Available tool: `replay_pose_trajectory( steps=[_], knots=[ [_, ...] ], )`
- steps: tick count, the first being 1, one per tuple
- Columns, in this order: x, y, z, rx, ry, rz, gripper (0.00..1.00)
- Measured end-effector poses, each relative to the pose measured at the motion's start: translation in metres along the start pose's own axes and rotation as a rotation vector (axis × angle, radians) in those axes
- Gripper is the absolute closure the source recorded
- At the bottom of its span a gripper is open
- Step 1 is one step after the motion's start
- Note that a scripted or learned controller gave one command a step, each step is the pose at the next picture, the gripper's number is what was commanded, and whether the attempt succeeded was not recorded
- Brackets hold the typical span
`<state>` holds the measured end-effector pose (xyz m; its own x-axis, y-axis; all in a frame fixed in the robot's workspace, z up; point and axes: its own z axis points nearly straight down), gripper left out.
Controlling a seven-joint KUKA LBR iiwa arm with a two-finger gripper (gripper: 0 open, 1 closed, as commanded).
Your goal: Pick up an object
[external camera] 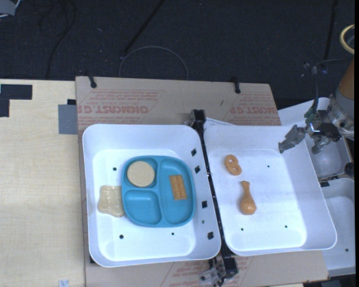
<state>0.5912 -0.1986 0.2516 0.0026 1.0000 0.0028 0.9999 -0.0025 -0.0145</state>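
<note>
Claw (294, 137) sits at the right bin's (311, 232) far corner; can't tell if it's released or clenched. The drumstick (247, 198) lies mid-bin and looks likely to roll away when pinched.

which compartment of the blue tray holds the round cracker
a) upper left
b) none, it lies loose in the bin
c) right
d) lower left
a: the round cracker sits in the upper-left compartment of the blue tray, beside the rectangular cracker in the right one.
</note>
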Motion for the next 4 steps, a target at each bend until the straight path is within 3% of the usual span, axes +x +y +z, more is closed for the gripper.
replay_pose_trajectory(
  steps=[1,4],
  knots=[
    [0.000,0.002,-0.008,-0.014,-0.003,-0.003,0.00],
    [0.017,0.011,0.155,-0.009,-0.001,-0.004,0.00]
  ],
)
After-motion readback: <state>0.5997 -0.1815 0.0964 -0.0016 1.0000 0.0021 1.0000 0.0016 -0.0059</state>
